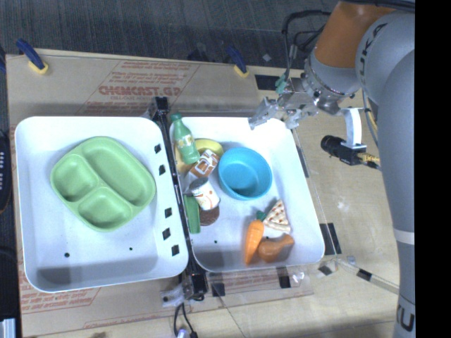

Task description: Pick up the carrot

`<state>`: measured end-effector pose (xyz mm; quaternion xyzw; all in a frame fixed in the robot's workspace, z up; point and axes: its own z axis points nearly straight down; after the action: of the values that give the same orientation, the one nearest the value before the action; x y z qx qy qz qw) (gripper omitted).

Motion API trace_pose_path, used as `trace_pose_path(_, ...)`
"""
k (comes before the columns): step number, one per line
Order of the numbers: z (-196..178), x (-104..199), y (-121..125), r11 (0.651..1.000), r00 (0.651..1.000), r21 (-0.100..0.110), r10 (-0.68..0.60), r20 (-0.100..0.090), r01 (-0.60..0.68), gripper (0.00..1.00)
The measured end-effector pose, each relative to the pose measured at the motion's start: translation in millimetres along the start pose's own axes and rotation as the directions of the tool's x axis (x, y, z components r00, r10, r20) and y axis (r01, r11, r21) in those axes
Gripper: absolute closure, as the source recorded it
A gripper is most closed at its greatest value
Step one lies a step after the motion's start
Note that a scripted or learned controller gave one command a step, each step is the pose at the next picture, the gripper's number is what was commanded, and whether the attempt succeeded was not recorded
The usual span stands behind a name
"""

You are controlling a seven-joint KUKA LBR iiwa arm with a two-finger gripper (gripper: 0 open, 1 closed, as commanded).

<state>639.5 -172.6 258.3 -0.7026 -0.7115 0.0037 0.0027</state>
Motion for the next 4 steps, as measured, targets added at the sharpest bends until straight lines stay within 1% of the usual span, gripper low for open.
trace_pose_path(1, 93, -38, -89, 0.97, 0.97, 0.003, -0.244, -0.002, 0.244, 0.0)
trace_pose_path(2, 169, 0, -152, 0.891, 0.891, -0.002, -0.455, -0.003, 0.455, 0.0)
trace_pose_path(3, 168, 2, -160, 0.622, 0.622, -0.003, -0.783, -0.001, 0.783, 0.0)
trace_pose_path(4, 158, 2, -159, 0.615, 0.615, -0.001, -0.789, -0.002, 0.789, 1.0)
